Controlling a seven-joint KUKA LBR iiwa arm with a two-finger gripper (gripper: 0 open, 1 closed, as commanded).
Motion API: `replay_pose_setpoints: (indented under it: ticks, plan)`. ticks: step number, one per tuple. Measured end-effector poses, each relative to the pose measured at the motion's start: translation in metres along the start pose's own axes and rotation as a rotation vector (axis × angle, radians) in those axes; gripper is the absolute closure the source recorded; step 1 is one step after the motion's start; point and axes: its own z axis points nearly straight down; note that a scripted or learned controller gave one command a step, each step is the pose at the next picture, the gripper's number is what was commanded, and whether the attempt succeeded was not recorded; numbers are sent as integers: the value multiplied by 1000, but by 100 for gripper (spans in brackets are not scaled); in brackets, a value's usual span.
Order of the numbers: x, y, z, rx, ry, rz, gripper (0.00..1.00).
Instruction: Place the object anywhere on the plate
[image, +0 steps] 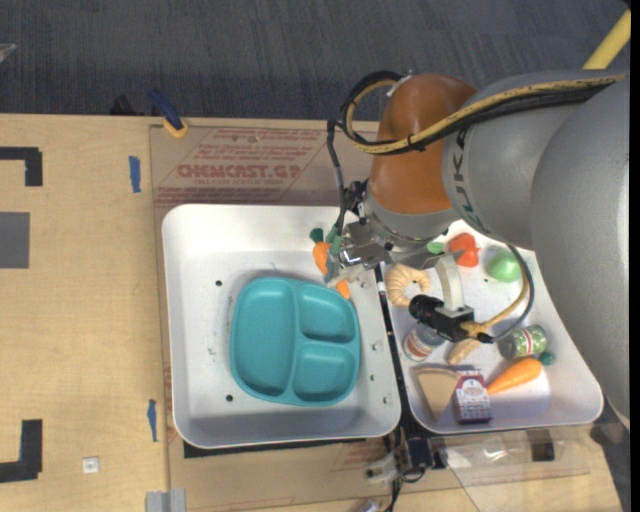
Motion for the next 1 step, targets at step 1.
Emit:
replay_pose_setpoints:
  ticks: [1]
  plan:
    - [-3,0,0,0,-3,5,0]
